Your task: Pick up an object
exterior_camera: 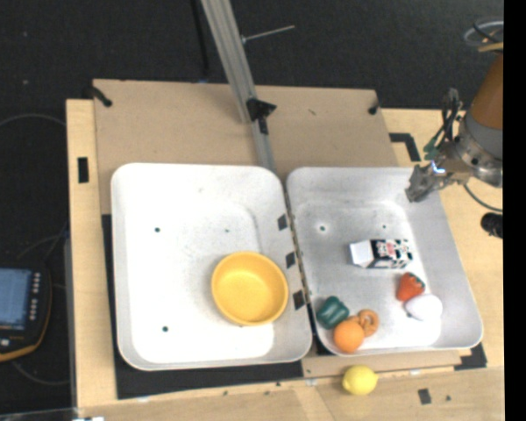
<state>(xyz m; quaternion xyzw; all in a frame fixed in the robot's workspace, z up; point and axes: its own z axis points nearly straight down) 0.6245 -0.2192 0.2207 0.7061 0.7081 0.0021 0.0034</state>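
My gripper [420, 187] hangs over the far right corner of the right bin [333, 196], with the arm's orange band above it at the view's right edge. Nothing shows between its fingers. In the right bin lie a small white milk carton [381, 253], a red strawberry-like piece [409, 286], a white egg-shaped piece [424, 308], an orange [348, 336], a smaller orange piece [367, 321] and a dark green block [331, 309]. The left bin [167, 209] holds a yellow bowl [249, 288].
A lemon [359, 380] lies on the bench outside the right bin's near edge. A grey metal pole [232, 60] slants up from between the bins at the back. A handheld pendant [13, 310] sits at the far left.
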